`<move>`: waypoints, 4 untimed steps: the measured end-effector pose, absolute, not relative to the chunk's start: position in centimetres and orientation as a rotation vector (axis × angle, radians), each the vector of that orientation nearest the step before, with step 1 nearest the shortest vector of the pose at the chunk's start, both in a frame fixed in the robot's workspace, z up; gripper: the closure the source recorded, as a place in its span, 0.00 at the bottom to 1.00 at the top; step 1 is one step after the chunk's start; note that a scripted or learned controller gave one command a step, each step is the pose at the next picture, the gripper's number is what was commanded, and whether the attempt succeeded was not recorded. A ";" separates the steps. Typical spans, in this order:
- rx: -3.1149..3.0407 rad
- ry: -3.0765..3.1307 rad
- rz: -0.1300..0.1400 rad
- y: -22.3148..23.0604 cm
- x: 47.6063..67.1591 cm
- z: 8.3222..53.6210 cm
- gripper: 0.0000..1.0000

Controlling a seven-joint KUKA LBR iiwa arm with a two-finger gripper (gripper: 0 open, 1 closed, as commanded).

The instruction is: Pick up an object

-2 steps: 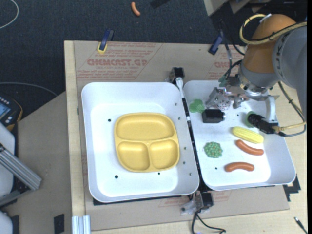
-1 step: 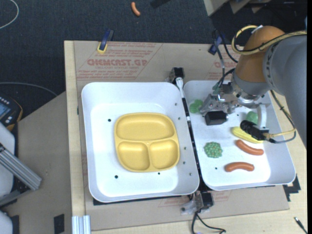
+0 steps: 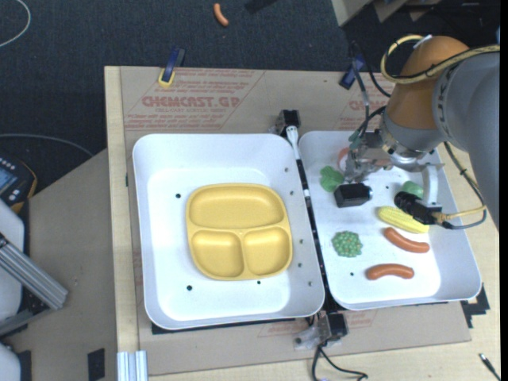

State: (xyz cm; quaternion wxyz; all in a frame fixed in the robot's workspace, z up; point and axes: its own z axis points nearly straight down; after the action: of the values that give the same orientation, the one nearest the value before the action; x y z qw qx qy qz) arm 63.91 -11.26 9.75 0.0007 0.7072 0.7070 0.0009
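While bent down, tool (image 3: 353,190) over right bin (image 3: 456,280)

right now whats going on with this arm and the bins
The grey arm reaches in from the right, and its gripper is low over the far end of the right bin. That bin holds toy food: a green piece, a pea cluster, a corn cob and two sausages. The left bin holds a yellow divided tray. Nothing looks lifted yet.

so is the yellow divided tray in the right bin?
No. The yellow divided tray sits in the left bin; the right bin holds the small food items.
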 end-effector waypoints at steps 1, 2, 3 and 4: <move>2.218 2.216 0.006 -11.4 63.6 16.1 1.00; 2.215 2.218 0.007 -10.8 63.2 20.9 1.00; 2.218 2.219 0.004 -10.8 63.3 22.6 1.00; 2.220 2.229 -0.001 -6.0 61.1 21.5 1.00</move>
State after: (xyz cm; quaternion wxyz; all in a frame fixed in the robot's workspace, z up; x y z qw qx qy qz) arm 61.06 -6.01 21.54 -0.0023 0.7057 0.7085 -0.0004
